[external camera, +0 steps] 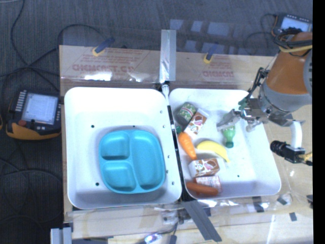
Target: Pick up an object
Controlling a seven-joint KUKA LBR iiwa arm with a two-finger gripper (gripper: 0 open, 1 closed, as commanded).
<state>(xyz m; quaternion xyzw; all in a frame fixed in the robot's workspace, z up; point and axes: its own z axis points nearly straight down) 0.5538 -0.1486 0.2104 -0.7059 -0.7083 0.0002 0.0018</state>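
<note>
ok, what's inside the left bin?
The left bin holds one blue divided plate, lying flat with three bare compartments. The plate covers the bin floor beneath it, so anything under it can't be seen.

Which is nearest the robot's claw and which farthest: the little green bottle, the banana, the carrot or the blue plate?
From the gripper:
1. Green bottle, just below it.
2. Banana, middle of the right bin.
3. Carrot, by the divider.
4. Blue plate, in the left bin.

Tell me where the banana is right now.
The banana lies in the right bin, about mid-bin, just right of the carrot, above a small carton and below-left of the green bottle.
</note>
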